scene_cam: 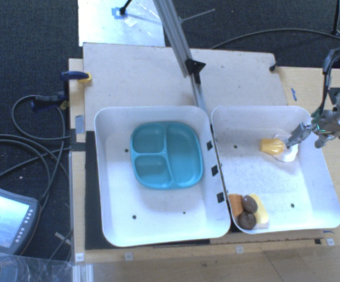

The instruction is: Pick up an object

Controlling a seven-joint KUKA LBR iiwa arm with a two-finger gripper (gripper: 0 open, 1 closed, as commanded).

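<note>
Right bin: pincer touching yellow object

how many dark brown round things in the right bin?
2: both brown pieces sit touching in the right bin near-left corner, atop yellow and orange items. More may be hidden beneath.

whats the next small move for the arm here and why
Probably a small lowering of the end effector over the yellow object in the right bin, then close. Its tip sits right beside that object, near a white piece, and nothing is seen between the fingers. The brown and orange items in the bin's near corner are farther off.
</note>
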